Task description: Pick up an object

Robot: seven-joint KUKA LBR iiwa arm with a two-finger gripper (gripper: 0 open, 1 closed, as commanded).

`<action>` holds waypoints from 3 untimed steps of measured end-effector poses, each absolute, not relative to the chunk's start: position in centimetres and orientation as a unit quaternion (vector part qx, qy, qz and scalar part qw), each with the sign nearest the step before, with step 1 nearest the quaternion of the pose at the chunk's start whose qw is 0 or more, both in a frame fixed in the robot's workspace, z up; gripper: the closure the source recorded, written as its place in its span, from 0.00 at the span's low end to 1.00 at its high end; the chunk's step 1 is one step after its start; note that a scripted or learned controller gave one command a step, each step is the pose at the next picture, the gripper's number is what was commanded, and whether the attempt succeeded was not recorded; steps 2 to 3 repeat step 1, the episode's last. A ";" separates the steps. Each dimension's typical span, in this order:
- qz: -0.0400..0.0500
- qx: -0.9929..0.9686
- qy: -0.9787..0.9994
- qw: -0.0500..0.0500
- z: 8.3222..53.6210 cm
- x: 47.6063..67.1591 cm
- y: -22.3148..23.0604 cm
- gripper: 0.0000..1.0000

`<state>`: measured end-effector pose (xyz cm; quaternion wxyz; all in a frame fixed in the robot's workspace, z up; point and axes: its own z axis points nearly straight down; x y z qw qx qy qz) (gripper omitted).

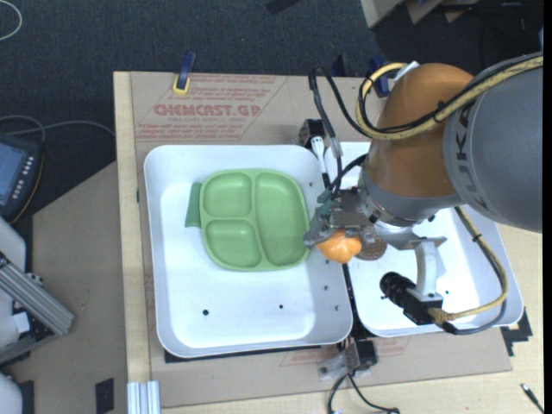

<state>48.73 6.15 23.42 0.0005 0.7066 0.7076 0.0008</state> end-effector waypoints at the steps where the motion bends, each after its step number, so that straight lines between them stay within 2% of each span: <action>1: -0.001 0.707 0.707 -0.001 21.9 49.4 5.4 1.00; 3: -0.001 0.707 0.707 -0.001 21.9 49.4 5.4 1.00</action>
